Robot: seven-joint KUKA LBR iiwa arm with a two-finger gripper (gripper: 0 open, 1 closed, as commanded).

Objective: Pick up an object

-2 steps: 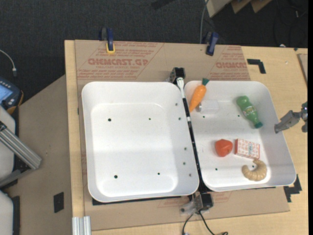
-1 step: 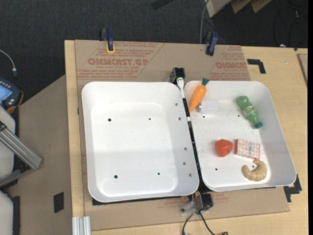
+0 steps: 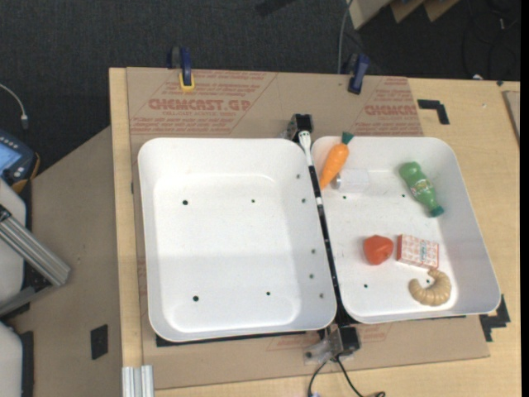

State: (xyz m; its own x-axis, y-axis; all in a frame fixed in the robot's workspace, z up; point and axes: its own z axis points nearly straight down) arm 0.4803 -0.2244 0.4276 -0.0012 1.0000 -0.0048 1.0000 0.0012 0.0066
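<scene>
The right bin (image 3: 471,246) holds several small objects. An orange carrot (image 3: 334,163) lies at its upper left, against the divider between the bins. A green bottle (image 3: 421,188) lies tilted near the upper right. A red round object (image 3: 378,250) sits in the middle, beside a small pink and white box (image 3: 418,252). A tan curved pastry-like piece (image 3: 433,289) lies near the front edge.
The left bin (image 3: 165,172) stands beside the right one on a brown board (image 3: 248,98). Two blue clamps (image 3: 183,64) (image 3: 358,71) hold the board's far edge. A black and white cable (image 3: 312,180) runs along the seam between the bins.
</scene>
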